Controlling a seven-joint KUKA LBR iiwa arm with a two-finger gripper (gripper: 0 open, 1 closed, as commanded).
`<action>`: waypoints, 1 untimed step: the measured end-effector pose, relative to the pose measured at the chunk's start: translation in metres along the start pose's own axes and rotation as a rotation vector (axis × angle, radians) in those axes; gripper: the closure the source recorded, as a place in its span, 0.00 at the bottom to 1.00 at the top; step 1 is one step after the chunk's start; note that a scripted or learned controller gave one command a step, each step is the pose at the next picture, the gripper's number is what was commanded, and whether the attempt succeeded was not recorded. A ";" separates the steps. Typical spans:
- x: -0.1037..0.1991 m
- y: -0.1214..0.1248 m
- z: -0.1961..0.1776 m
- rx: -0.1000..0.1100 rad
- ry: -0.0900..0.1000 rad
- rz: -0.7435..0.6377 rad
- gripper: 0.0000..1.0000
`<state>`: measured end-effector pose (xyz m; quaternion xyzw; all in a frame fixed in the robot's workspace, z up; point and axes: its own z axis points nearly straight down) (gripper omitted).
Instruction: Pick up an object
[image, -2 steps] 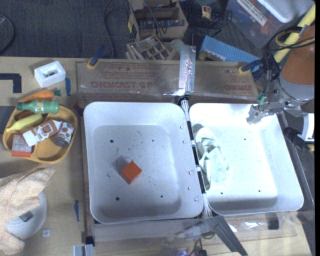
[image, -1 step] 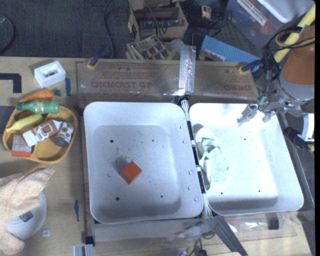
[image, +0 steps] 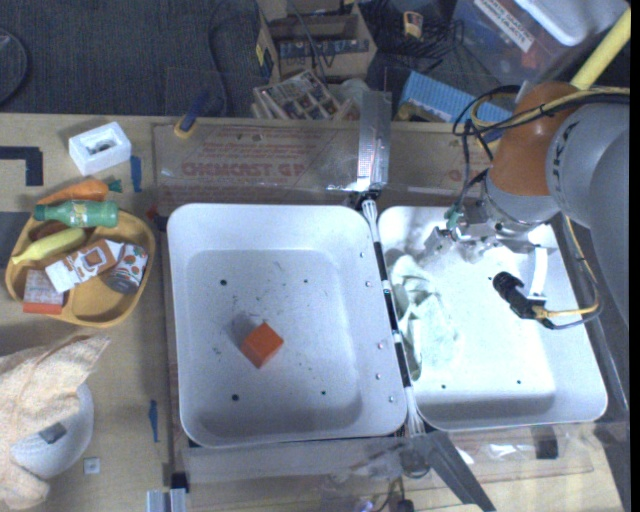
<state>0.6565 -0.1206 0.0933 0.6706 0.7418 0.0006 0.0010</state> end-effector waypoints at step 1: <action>-0.051 -0.027 -0.064 -0.002 -0.002 -0.007 0.00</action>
